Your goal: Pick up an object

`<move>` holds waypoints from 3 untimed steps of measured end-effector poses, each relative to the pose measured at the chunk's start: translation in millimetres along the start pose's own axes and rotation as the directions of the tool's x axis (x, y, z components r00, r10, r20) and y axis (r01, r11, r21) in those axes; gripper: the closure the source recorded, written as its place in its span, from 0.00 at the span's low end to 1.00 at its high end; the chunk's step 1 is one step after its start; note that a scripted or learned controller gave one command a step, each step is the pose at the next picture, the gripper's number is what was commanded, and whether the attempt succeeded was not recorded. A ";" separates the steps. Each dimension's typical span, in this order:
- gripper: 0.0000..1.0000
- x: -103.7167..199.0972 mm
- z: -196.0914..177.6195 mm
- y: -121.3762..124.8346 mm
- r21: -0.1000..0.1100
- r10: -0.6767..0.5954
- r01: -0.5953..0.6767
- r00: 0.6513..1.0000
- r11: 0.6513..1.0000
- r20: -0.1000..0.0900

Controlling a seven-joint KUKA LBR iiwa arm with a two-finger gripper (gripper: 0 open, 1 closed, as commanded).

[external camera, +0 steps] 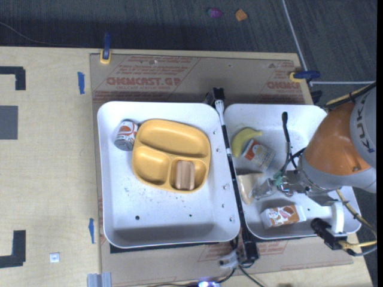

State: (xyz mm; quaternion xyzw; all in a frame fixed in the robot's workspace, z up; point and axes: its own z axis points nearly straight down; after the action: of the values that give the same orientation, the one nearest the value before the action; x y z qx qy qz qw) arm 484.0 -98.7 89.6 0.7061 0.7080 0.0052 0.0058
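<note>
The right bin [311, 113] holds a few small things. A yellow banana [243, 139] curves at the top, and a small packet [259, 155] with red and white on it lies touching it. Lower down is a flat snack pack [281, 215] in orange and white. Between them sits something shiny and see-through [261, 188], crinkly like plastic wrap; it is hard to tell what it is.

The tool [280, 183] is down in this bin, just beside the shiny thing. It is small and dark, wires cross it, and I cannot tell if it is open or closed, or if it has anything.

The arm [338, 151] is round, smooth and orange, and the picture's edge cuts it off.

The left bin [119, 220] is white with dark specks. In it lies a yellow plastic tray [161, 137] with curved parts. One part holds a tan block [184, 174]. A small can [125, 134] lies beside the tray, touching it.

Both bins sit on a brown board [179, 73] on the pale surface [45, 160].
</note>
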 end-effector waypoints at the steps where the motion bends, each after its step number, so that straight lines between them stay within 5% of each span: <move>1: 0.00 4.2 0.5 -0.2 -0.001 0.003 -0.003 1.000 1.000 0.006; 3: 0.00 4.1 0.5 -0.2 -0.001 0.004 -0.004 1.000 1.000 0.005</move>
State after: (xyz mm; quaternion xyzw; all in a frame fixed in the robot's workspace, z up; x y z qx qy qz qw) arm 483.8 -94.6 89.1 0.7074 0.7067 0.0036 0.0081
